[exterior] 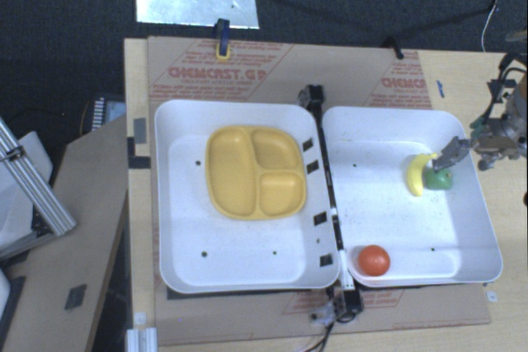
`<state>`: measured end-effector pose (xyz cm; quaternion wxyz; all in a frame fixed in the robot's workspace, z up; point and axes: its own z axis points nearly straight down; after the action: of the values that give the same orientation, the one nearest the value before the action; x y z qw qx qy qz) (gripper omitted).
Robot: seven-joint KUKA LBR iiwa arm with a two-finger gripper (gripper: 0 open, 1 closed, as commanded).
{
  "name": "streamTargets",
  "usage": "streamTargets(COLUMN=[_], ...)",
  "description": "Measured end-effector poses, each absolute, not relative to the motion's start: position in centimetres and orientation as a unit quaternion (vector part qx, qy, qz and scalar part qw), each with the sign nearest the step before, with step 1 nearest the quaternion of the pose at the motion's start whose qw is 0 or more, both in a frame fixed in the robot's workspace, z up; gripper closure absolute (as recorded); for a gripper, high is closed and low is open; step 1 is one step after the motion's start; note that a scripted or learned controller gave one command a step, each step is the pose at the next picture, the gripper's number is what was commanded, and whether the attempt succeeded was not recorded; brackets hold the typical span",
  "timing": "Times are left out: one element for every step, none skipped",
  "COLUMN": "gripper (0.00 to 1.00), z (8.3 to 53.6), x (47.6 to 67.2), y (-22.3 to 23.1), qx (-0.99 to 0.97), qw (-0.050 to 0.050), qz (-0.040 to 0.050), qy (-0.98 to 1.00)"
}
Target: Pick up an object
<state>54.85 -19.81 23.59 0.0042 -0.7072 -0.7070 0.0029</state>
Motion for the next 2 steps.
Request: streamTargets(gripper=[0.00,0.00], z=[24.2,20.1], x=[55.1,54.9], y=[-19.7,-19.6], qx=[-0.706,-0.707], qw=[-0.001,0.001], qz=[-0.0001,0.0004], qy=[-0.708,-0.708])
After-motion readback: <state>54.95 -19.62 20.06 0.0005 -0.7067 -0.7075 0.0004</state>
